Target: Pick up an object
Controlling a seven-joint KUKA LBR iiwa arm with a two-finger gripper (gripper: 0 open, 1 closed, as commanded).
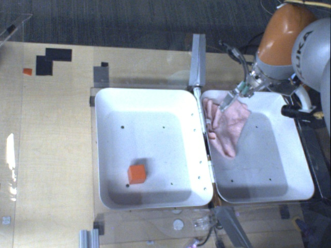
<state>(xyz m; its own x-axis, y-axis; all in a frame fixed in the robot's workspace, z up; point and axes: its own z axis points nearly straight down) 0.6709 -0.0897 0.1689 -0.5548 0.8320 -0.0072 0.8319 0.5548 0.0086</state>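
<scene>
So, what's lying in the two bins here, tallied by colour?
Orange: 1, the orange block in the left bin
Pink: 1, the pink cloth in the right bin, under the gripper
Total: 2

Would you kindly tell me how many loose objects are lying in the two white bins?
2: an orange block in the left bin's near-left area, and a pink cloth against the right bin's left wall.
</scene>
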